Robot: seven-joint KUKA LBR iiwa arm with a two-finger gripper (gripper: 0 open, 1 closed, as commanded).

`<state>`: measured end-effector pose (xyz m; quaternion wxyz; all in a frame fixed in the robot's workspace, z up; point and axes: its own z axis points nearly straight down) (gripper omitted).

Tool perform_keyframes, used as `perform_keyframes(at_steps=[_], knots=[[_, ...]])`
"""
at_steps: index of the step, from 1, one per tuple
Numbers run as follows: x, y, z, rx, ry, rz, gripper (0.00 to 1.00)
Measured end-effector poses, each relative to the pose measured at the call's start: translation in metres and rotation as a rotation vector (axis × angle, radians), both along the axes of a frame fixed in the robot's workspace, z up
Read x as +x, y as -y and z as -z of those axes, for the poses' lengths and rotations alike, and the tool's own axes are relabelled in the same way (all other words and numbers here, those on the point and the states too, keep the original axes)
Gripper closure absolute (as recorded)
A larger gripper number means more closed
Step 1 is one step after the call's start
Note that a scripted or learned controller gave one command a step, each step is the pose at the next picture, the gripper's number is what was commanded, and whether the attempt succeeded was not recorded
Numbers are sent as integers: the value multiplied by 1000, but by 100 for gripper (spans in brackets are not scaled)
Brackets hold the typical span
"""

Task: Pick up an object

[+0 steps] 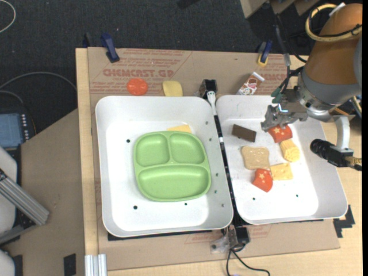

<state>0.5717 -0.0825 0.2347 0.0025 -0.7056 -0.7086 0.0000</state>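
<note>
The red piece lies in the right bin, near its upper part, and the gripper hangs directly over it, so close that its lower end covers the top edge of the piece. From where I stand I cannot tell how the pincer is set, because its tips are dark and small against the red, and I do not see any object between them. I judge that the step in hand is the descent for the grasp. To do it well, the arm should come down straight, centred on the red piece, and close only when the tips are low at its sides, because the piece looks flat and could slip out. Just below it sits a yellow piece, near enough that it may be pushed or caught together with the red one. Further out in the same bin are a tan square piece, a second red piece, a pale yellow wedge and a dark brown bar. The left bin bears a green divided plate, well apart from the work.
</note>
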Motion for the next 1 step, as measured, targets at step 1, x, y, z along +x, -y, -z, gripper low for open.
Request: perform_keyframes(at_steps=[1], knots=[[-23,-47,39,0,-4,0,100]])
